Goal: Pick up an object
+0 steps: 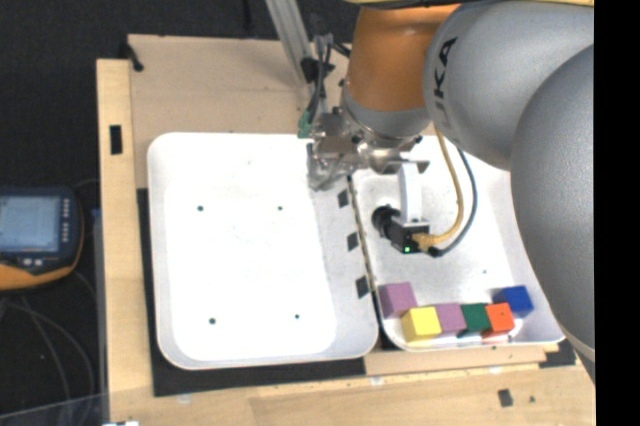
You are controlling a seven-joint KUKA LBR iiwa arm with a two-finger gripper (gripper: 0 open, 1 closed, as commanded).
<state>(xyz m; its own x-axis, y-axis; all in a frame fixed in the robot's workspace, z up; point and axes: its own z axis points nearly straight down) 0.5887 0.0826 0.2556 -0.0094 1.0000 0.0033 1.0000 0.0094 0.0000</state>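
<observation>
Two white bins sat side by side on the counter (200, 94). The claw (325, 164) hung over the strip where the left bin (245, 249) met the right bin (495, 189); its opening could not be told. Well below the claw, the blocks crowded the right bin's near edge: a purple block (397, 297), yellow block (422, 322), second purple block (451, 317), green block (474, 316), orange block (499, 318) and blue block (514, 299), touching or nearly so. Open floor lay left of the claw in the left bin.
</observation>
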